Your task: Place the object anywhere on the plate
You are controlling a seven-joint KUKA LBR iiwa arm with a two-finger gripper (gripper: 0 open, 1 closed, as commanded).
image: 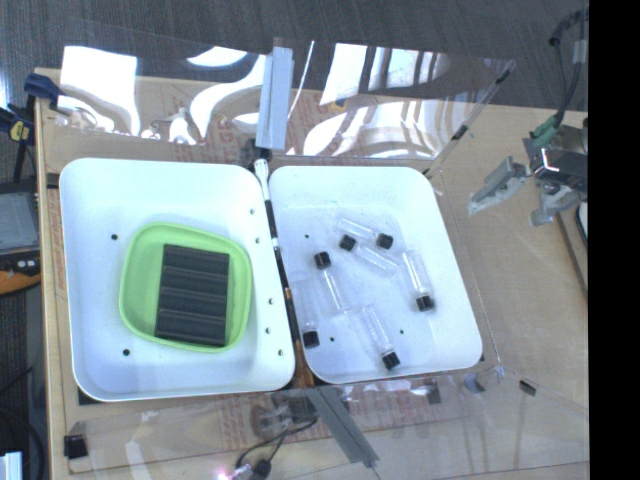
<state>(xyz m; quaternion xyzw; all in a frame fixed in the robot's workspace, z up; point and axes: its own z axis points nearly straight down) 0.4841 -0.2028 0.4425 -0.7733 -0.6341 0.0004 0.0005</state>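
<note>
Resting far left of the hand (520, 190), whose grip cannot be told, the block (193, 295) sits on the plate (133, 290).

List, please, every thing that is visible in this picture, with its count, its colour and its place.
Bins: two, white, side by side on the bench.
Plate: one, green, in the left bin.
Ribbed block: one, dark grey, lying on the plate.
Vials: about five, clear with black caps, scattered in the right bin.
Transparent screen: one, clear, standing behind the bins.
Gripper: one, grey, at the right, outside the bins, over the bench.
</note>
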